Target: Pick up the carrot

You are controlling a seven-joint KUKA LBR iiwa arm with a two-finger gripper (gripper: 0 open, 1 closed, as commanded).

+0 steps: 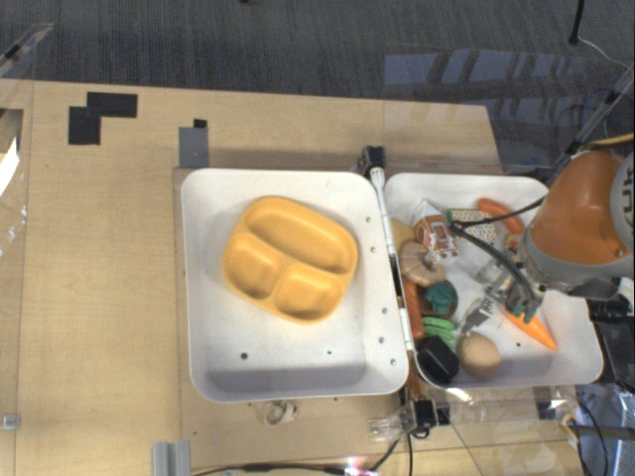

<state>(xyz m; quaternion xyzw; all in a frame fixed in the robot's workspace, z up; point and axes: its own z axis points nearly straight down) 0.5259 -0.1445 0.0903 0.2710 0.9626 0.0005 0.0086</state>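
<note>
The carrot (534,329) is orange with a green end and lies near the front right of the right bin (575,365), pointing toward the front right corner. My gripper (487,302) hangs low over the middle of that bin, just left of the carrot's green end. The grey wrist with its orange band (580,221) covers the bin's right side. Nothing shows as held.
Left of the gripper lie a teal ball (440,296), a green piece (437,326), a tan egg-shaped item (480,355) and a black cup (437,362). A small red-and-white box (435,238) and an orange-red item (496,212) sit farther back. The left bin (213,365) holds a yellow divided tray (290,258).
</note>
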